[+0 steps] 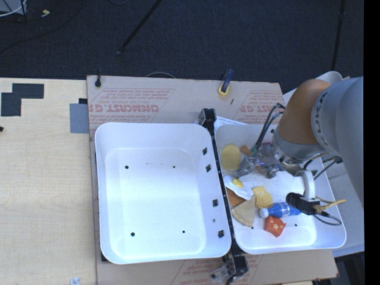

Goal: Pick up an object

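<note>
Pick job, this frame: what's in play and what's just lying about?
In play: gripper, right bin, yellow round piece, blue bottle, red piece, tan piece.
Lying about: left bin, clamp, cardboard sheet.

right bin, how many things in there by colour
yellow: 3 (round piece, small piece, crinkled piece)
tan-brown: 1 (wedge)
blue: 1 (bottle)
red: 1 (red block)
total: 6 that can be told apart; the pile overlaps, so more may be hidden.
</note>
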### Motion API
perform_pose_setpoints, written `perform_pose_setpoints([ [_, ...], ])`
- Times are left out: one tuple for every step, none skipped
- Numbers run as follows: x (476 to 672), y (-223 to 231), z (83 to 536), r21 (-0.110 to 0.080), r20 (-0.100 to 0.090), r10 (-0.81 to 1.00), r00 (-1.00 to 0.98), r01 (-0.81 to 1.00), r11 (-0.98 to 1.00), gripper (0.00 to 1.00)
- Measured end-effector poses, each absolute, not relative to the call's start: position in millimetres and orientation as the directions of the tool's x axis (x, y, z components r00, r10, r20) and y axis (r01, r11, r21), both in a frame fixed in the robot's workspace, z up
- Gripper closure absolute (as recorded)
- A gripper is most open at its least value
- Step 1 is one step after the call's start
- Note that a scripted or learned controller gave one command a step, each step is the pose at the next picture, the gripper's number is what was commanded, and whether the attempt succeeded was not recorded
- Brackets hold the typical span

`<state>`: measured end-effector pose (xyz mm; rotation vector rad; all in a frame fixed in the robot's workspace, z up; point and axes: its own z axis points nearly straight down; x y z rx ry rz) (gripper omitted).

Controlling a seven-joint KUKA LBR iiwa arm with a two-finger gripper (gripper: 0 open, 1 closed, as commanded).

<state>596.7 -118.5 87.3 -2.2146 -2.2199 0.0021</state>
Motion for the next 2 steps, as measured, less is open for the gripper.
perform_pose_setpoints([
  [583.0,-152.1,87.3,-0.004,0.0,1.0,0.003,1.0,-0.003,0.0],
  [627.7,-184.6,88.2,0.002,-0.001,1.0,-0.002,1.0,0.002,0.0],
])
